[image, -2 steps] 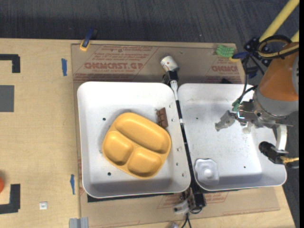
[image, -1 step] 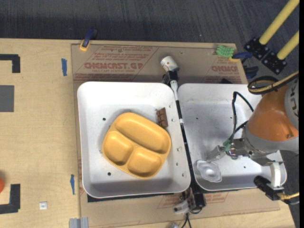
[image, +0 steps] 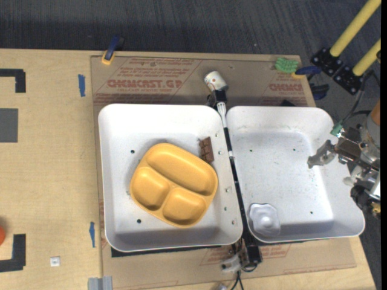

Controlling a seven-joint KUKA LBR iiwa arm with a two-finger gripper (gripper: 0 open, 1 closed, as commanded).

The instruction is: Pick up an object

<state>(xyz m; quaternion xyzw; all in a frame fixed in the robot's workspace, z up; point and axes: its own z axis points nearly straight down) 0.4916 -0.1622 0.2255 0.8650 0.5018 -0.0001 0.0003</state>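
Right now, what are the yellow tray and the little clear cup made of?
The yellow tray looks like smooth molded plastic: one even color, rounded compartments, a soft shine. The clear cup in the right bin seems to be thin see-through plastic, since the white floor shows through it; glass can't be ruled out.

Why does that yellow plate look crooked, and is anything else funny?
The yellow plate lies turned at a slant in the left bin, not squared to its sides. A small brown piece sits beside it near the bin's right wall. A clear cup rests in the right bin's near corner. Nothing looks spilled or broken.
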